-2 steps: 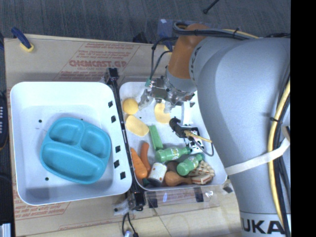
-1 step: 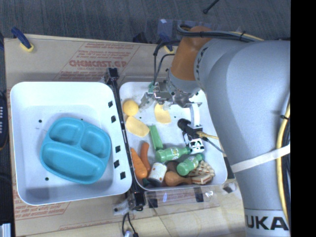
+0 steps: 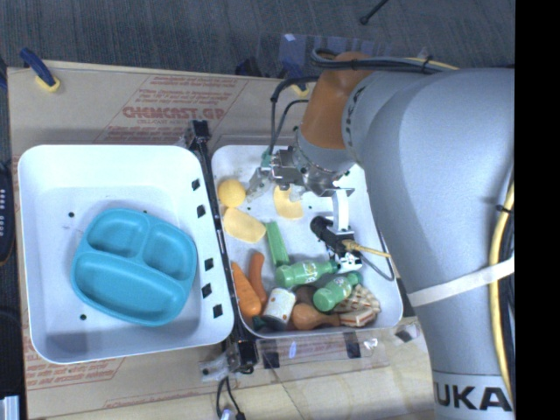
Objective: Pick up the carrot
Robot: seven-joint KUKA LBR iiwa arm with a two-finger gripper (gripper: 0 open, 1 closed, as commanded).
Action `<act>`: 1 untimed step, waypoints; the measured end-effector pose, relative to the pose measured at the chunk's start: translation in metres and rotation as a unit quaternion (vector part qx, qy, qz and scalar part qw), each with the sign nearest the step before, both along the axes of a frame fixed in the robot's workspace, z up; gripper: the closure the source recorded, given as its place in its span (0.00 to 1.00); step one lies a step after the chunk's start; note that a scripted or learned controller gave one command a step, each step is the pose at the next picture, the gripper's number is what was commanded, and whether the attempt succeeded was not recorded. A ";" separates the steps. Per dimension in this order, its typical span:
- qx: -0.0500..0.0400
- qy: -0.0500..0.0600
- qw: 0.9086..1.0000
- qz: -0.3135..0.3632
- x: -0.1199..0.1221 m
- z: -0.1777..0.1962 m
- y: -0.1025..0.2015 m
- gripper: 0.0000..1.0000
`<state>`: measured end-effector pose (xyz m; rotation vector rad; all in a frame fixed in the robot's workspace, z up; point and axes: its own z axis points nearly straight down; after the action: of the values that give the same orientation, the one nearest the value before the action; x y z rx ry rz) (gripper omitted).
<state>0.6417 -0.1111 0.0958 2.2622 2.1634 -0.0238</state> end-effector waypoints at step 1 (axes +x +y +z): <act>-0.005 0.004 0.997 0.082 -0.014 0.000 0.002 0.00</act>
<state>0.6278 -0.1093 0.0960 2.0749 2.3391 -0.0415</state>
